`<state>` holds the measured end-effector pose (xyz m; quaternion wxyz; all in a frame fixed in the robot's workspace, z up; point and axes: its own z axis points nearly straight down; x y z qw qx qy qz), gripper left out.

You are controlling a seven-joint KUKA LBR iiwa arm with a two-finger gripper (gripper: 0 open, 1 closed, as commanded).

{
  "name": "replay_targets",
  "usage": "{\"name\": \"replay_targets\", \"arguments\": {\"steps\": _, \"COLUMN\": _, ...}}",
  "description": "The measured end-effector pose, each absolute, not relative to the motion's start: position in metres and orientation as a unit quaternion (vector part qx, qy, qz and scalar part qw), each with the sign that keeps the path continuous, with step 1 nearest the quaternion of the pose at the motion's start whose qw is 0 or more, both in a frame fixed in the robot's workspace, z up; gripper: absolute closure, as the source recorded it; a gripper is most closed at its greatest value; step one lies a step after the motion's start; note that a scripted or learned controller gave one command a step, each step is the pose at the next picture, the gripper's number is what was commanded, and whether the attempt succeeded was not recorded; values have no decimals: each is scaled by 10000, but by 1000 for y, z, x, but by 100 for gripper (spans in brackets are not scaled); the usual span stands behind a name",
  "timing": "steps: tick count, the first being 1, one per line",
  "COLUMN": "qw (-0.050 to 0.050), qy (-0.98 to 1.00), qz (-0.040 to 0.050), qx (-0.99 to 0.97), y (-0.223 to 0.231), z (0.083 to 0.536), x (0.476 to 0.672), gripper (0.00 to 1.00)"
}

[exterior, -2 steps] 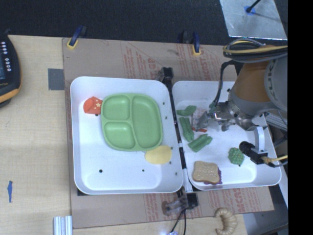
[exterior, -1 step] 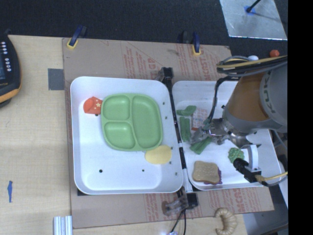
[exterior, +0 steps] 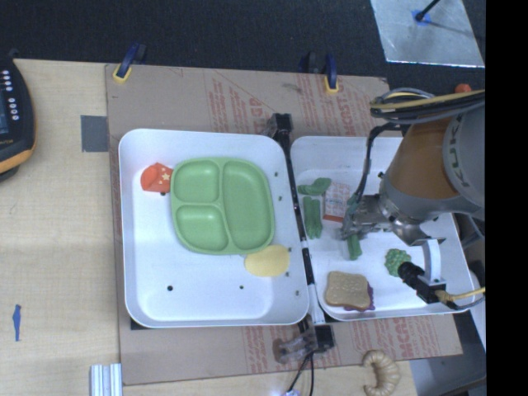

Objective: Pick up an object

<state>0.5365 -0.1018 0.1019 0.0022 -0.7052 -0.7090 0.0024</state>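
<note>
- Left bin — well to the gripper's left. It carries a green divided plate, with a red piece touching the plate's far-left edge and a yellow piece at its near-right corner. All three lie far from the gripper and are judged not to be the present targets.
- Green strips — in the right bin, just left of the gripper. They lie flat near the bin's left wall, which is judged to leave little side clearance for a grasp.
- Gripper — low inside the right bin, pointing down over a short green piece that lies directly beneath it. The view is too small to tell whether the gripper is released or clenched, or whether the piece sits between its tips. Its position suggests this piece is the pick candidate.
- Toast slice — toward the near edge of the bin from the gripper, flat on the floor, apart from it.
- Broccoli floret — to the gripper's right and nearer the front, beside the arm's black fitting.
- Surface — bears both bins on a cardboard sheet held by clamps, presumably to keep the bins from shifting.
</note>
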Motion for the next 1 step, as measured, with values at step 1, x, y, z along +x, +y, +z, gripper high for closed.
{"name": "replay_targets", "arguments": {"steps": 1, "qw": -8, "qy": -7103, "qz": -18, "qx": -7039, "y": -19, "z": 196, "x": 562, "gripper": 100}}
